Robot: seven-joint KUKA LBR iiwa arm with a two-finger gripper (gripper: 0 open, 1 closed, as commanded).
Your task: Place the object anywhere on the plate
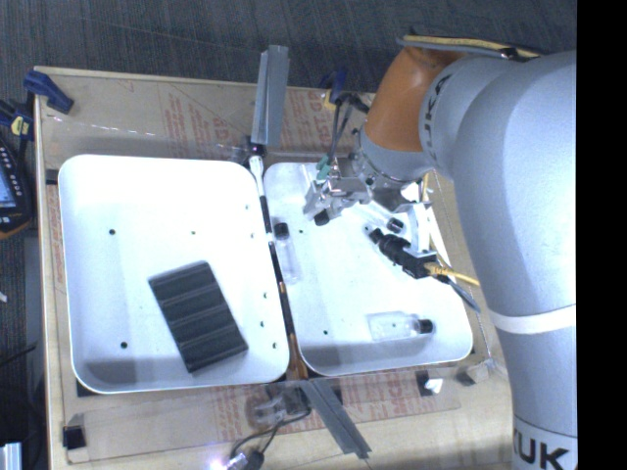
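Bins, 2 of them, white and shallow, sit side by side on the tan surface (147, 399). The left bin (98, 184) holds a dark ribbed plate (198, 316), lying tilted in its lower middle part, well apart from the walls on the left and top. The right bin (333, 355) holds a small clear tube with a dark cap (400, 326), lying on its side near the lower right corner. Another small clear piece (285, 256) lies against the right bin's left wall, close to the divide between both bins.

The grey arm (519, 194) with its orange band (407, 91) reaches in from the right and bends over the upper part of the right bin. The pincer (323, 199) hangs at that bin's top left area, well apart from the capped tube and from the plate. Whether its tips are spread or pressed together cannot be told, as the metal parts blur together there. Black cable connectors (397, 248) hang just beside the wrist, above the bin's middle.
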